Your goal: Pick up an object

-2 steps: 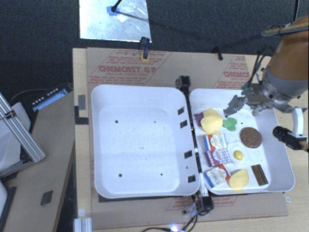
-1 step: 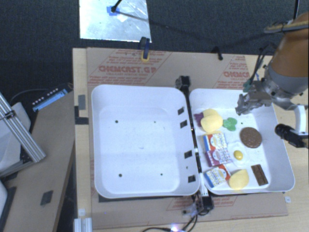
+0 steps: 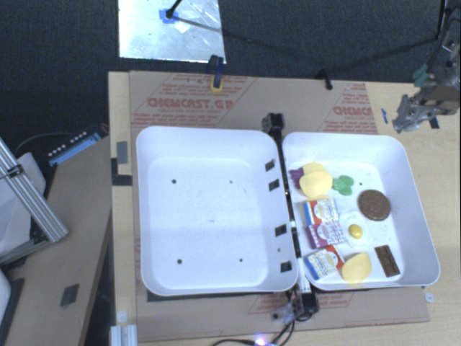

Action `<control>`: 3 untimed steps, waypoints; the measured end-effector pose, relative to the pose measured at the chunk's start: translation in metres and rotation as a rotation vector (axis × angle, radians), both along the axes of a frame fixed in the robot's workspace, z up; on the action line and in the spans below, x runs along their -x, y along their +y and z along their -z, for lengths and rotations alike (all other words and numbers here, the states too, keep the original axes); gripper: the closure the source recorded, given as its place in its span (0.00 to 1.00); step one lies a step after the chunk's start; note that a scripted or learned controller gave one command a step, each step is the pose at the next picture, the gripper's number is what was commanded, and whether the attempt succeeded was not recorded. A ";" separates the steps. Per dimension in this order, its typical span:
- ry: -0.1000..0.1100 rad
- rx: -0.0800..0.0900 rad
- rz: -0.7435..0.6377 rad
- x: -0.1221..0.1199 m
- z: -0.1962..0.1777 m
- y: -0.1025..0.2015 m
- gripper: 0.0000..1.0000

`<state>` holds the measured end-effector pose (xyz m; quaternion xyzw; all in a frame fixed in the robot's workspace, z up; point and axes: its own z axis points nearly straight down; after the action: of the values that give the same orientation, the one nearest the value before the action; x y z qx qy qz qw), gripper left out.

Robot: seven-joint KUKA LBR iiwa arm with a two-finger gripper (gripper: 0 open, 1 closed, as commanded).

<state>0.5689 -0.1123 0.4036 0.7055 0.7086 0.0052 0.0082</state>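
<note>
Top right, pincer (image 3: 408, 116) blurry, arm cropped

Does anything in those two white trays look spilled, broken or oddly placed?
Nothing looks spilled or broken. The one lopsided thing: every item, such as the brown round cookie and the yellow lemon, sits loosely in the right bin, while the gripper hangs above that bin's far corner.

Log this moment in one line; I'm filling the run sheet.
phase: approach | gripper: above right bin's far corner, nothing held | round brown disc: in right bin | left bin: untouched
</note>
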 end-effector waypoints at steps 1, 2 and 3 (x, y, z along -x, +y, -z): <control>0.015 -0.002 -0.001 -0.021 0.010 0.005 1.00; 0.017 -0.003 -0.001 -0.028 0.023 0.011 1.00; 0.018 -0.003 -0.001 -0.038 0.044 0.023 1.00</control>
<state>0.6065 -0.0895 0.3594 0.7051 0.7091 0.0002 0.0007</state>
